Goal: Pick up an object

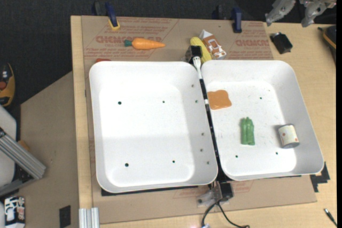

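We find the tool high in the far right corner, well apart from both bins and hanging over the surface's back edge; its two pale fingers look spread with nothing between them, so we read it as released and empty. Nothing has been picked up yet — the whole grasp is still to do, as far as we can judge. The candidates lie in the right bin: a green object near the middle, a small pale cylinder just to its right near the bin's wall, and a flat orange piece closer to the divider. The left bin carries nothing we can grasp. Behind the bins, on the cardboard-covered surface, rest a toy carrot and a yellow-and-brown cluster — out of the bins, but reachable in principle.
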Motion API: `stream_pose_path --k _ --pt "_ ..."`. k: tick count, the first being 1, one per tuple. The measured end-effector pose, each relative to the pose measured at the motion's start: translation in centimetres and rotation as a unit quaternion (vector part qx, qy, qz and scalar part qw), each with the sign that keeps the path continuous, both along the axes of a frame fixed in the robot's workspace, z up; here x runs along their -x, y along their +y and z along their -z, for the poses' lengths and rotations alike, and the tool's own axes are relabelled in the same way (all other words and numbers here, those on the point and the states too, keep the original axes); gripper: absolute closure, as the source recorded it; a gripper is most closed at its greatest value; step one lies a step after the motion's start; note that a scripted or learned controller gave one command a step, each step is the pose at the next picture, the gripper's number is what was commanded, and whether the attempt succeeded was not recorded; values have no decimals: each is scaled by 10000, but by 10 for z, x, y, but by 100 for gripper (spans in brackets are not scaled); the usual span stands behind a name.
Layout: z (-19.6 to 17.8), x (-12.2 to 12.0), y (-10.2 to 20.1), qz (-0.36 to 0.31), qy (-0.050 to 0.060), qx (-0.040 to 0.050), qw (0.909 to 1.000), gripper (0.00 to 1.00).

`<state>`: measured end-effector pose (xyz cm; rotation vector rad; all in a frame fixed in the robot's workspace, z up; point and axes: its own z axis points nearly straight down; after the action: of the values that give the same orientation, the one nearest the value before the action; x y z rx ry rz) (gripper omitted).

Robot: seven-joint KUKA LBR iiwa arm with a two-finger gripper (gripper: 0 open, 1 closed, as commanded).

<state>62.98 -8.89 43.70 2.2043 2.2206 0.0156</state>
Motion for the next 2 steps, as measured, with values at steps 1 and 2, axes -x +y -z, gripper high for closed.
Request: stream_pose_path --k 1,2 --pt "-4 1 -4 30 43 10 10000 100" --pt "-7 36 49 11 87 -20 10000 100"
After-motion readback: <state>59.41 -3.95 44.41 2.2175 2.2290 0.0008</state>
